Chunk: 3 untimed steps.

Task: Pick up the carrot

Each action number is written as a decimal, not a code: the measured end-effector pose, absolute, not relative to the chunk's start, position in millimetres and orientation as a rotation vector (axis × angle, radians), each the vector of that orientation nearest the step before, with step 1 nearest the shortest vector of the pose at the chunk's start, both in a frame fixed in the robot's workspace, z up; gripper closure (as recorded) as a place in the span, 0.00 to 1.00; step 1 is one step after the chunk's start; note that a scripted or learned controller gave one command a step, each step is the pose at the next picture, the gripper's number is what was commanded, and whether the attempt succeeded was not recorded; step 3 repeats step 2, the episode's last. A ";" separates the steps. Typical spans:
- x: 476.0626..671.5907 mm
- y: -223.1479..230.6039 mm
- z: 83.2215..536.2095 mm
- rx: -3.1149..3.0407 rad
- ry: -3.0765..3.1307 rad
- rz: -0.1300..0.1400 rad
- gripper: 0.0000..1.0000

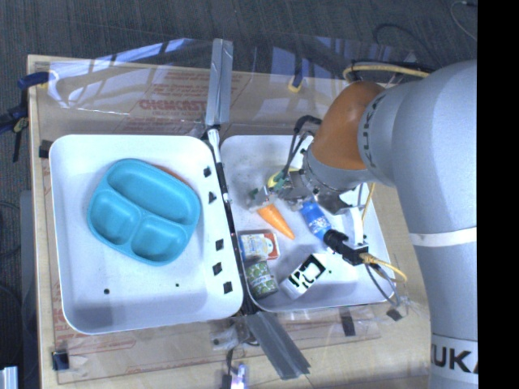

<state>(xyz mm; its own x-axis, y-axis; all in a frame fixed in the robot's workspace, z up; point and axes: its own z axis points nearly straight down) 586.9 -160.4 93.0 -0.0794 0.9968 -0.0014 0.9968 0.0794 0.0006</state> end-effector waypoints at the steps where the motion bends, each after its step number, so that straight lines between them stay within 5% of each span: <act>1: 587.2 -160.4 102.9 2.127 2.312 -0.002 1.00; 2: 574.4 -101.6 216.1 2.106 2.332 0.000 1.00; 3: 574.4 -101.6 216.1 2.106 2.332 0.000 1.00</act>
